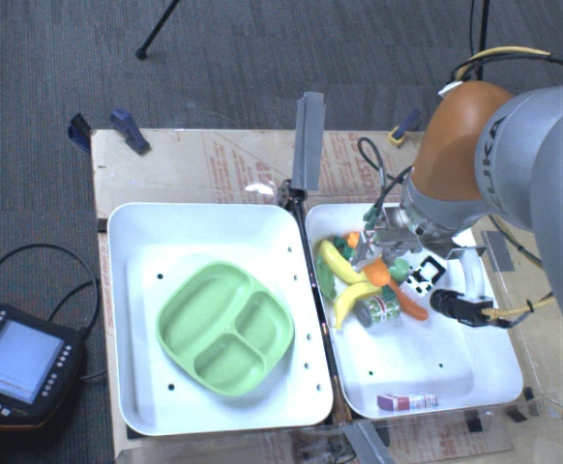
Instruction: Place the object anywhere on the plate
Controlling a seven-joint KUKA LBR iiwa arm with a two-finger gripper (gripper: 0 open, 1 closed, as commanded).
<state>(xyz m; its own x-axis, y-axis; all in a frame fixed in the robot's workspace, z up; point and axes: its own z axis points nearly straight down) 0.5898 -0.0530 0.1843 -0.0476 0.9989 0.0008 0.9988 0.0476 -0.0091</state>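
Observation:
A light green divided plate (225, 329) lies in the left bin (136, 259). In the right bin (456, 375) a pile of toy food sits at the near-left part: two yellow bananas (351, 300), an orange carrot (409, 305), a small green-labelled can (378, 309) and a green piece (325, 280). My gripper (386, 249) hangs low over this pile, right above an orange piece (376, 272) between the bananas and the carrot. I see nothing clearly held.
A small pink and white box (407, 401) lies near the front wall of the right bin. The bins' shared wall (312, 288) runs just left of the pile. A black and white tag (421, 280) sits by the carrot.

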